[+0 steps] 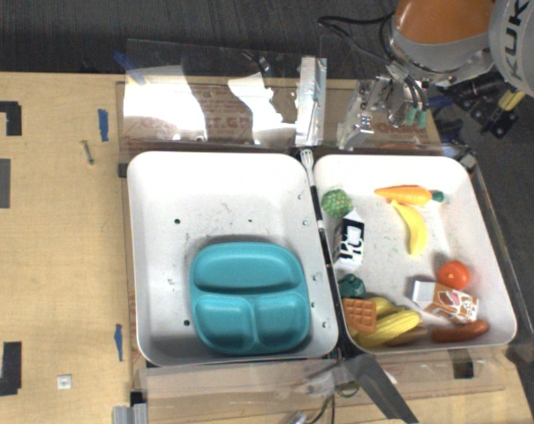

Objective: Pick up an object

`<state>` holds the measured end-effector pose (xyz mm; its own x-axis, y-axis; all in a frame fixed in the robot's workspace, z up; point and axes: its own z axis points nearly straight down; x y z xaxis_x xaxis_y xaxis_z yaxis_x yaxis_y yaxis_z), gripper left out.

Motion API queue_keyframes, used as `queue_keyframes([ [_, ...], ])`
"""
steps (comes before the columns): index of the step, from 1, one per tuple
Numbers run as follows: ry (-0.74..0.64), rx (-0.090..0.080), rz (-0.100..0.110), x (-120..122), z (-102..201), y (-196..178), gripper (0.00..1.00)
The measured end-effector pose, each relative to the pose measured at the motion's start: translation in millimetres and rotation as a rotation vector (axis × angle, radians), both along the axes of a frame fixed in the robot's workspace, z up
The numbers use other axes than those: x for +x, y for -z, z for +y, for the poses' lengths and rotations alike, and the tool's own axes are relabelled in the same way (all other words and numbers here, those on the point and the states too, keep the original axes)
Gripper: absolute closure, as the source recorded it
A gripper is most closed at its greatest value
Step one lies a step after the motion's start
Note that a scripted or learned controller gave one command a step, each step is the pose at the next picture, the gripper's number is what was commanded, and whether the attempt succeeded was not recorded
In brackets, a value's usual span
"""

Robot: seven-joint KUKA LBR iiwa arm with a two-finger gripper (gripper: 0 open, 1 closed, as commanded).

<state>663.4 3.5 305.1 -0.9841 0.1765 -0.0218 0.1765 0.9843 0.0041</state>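
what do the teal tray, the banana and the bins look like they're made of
Teal tray: probably moulded plastic, matte with a soft sheen, with rounded compartments in one uniform colour.
Banana: likely toy plastic, with a smooth, evenly yellow surface.
Bins, left and right: seemingly thin white plastic or coated metal; the smooth rounded rims and glossy glare leave it open.

A: Where does the camera sit?

B: High up over the table. It looks down at a slant.

A: What fits in?

B: Both white bins, whole. The left bin sits in the middle, the right bin at the right. The arm comes in at the upper right.

A: Is it near?

B: No, it is far back.
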Motion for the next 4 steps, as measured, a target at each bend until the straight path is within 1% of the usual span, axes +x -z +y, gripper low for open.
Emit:
queue_keyframes([
  [2,-0.001,0.000,-0.021,3.6,0.8,-23.9,1.00],
  [3,0.061,0.000,0.012,-4.8,-30.4,-17.7,1.00],
  [4,-0.032,0.000,0.021,-18.3,-33.4,16.0,1.00],
])
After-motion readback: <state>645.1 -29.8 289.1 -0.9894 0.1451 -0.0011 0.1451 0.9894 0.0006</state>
